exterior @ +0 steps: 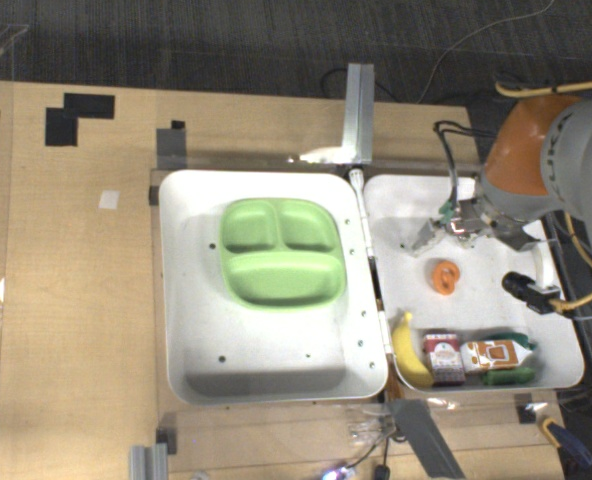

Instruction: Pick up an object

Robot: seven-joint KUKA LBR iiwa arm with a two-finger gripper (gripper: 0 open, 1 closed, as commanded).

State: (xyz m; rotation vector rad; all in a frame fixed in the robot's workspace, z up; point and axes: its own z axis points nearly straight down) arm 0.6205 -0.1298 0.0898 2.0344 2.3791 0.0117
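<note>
In the right bin lie an orange ring-shaped piece, a yellow banana along the front left corner, a dark red packet and an orange-and-white carton with a green item beside it. My gripper hangs over the back of this bin, a little behind and above the orange piece. Its fingers are spread apart with nothing between them.
The left bin holds a green divided plate. A metal post rises behind the wall between the bins. The arm's grey and orange body and its cables cover the right bin's right side.
</note>
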